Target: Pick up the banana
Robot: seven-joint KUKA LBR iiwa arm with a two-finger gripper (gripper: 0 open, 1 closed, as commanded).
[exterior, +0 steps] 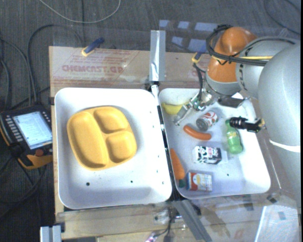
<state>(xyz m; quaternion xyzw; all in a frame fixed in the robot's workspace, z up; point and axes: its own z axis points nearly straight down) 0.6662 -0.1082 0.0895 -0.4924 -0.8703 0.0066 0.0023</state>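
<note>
Bench board (96, 67) reads "CHEMCAST", banana (172, 107) beside tool (184, 113)

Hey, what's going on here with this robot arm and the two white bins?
A grey robot arm is reaching into the right bin, its claw down at the bin's far left corner, right next to the banana it is meant to pick up. The banana lies in the bin, not lifted. Around it are a sausage, a can, a green bottle and a carrot. The left bin holds a yellow divided tray.
</note>
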